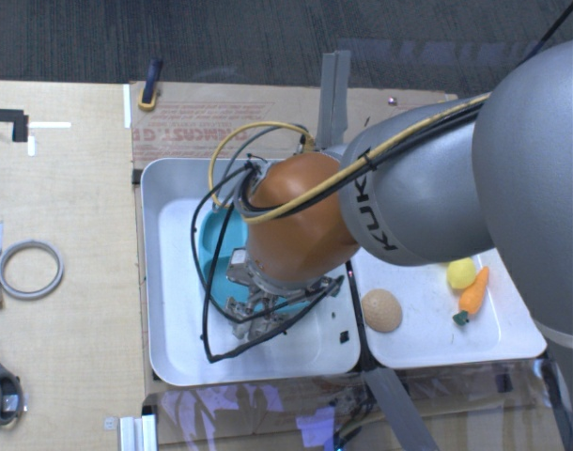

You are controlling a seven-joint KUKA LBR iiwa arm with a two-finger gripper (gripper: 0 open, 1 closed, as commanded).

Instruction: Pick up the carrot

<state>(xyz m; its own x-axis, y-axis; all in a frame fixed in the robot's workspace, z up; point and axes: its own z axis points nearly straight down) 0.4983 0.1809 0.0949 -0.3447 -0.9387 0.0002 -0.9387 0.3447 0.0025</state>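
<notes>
1. The grey arm is reaching in from the right and covering much of both bins; its orange band is hanging over the left bin.
2. The gripper is sitting low over the middle of the left bin, wrapped in black and yellow cables; I cannot tell how it stands.
3. A blue object is lying in the left bin, mostly hidden behind the wrist, so its shape is hard to make out.
4. The carrot is lying in the right bin near its right edge, well apart from the gripper, its green end pointing to the front.
5. A yellow ball is touching the carrot's upper end, partly cut off by the arm.
6. A tan egg is resting near the right bin's left edge.
</notes>
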